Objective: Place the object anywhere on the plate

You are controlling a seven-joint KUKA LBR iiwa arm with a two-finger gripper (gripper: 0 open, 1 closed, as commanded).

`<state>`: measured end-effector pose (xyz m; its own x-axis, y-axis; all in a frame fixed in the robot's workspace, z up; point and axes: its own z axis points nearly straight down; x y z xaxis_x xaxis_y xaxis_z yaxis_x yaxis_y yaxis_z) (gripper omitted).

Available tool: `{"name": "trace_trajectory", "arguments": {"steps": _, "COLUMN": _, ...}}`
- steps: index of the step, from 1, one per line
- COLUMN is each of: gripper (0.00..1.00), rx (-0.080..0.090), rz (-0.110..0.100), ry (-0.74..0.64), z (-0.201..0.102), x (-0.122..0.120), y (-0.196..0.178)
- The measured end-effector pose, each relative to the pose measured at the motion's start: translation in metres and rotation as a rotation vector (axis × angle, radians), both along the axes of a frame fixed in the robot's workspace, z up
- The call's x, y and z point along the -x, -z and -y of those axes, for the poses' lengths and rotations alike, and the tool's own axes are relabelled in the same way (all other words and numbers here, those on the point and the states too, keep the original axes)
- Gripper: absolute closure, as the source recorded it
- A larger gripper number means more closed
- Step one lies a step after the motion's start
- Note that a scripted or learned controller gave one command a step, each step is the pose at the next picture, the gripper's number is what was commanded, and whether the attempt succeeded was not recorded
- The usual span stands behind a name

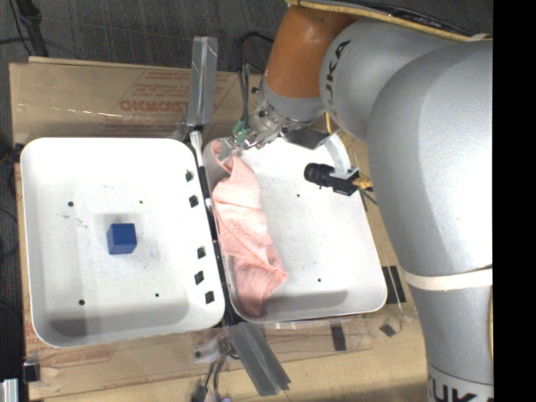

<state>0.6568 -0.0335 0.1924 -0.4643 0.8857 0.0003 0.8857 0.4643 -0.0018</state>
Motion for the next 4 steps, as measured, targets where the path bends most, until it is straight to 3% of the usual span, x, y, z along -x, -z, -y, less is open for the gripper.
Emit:
{"name": "trace_trajectory", "arguments": {"steps": 1, "gripper": 1.0, "rx": 0.0, "rz": 0.001, "ry": -0.007, "z": -0.001, "x": 0.0, "y": -0.04}}
{"name": "trace_trajectory", "arguments": {"steps": 3, "gripper": 1.0, "rx": -0.001, "rz": -0.002, "ry": -0.815, "z": -0.092, "x": 0.054, "y": -0.038}}
{"name": "trace_trajectory", "arguments": {"steps": 4, "gripper": 1.0, "rx": -0.001, "rz": -0.002, "ry": -1.089, "z": -0.137, "x": 0.084, "y": -0.048}}
